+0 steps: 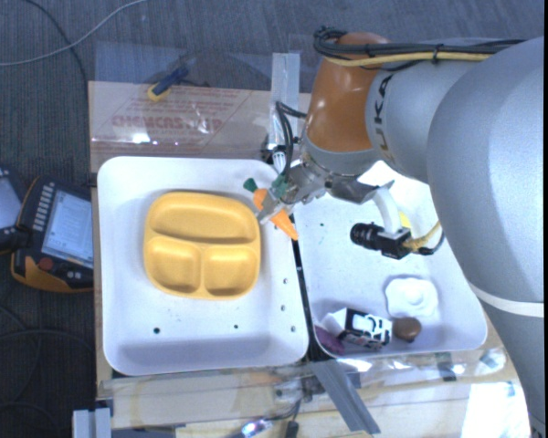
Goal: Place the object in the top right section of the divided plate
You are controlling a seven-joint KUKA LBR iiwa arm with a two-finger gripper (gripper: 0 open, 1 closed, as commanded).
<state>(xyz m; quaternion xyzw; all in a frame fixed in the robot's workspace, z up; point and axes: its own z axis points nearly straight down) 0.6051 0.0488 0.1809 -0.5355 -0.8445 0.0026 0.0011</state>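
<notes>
Carrot: an orange toy carrot with a green top, at the tip of the hand, above the wall where the two bins meet.
Long axis: slanted, with the green top up and to the view's left of the hand and the orange point down and to its right.
Hand: narrow, closed on the carrot. Orange shows on both sides of the fingers, so I judge the grip to be near the middle of the carrot.
Plate: the yellow divided plate lies in the left bin, just to the view's left of the hand and slightly below it. Its near rim is close to the carrot's green end.
Sections: one wide compartment on the far side and two smaller ones on the near side, all bare. I take the target to be the right end of the wide compartment, the part of the plate closest to the hand.
Coming move: judged a short carry to the view's left, then a release. The slanted carrot could land across the plate's rim or a divider ridge.
Behind the hand: the right bin, on the counter, holds a white lump, a black-and-white item and a brown piece, all well apart from the hand.
</notes>
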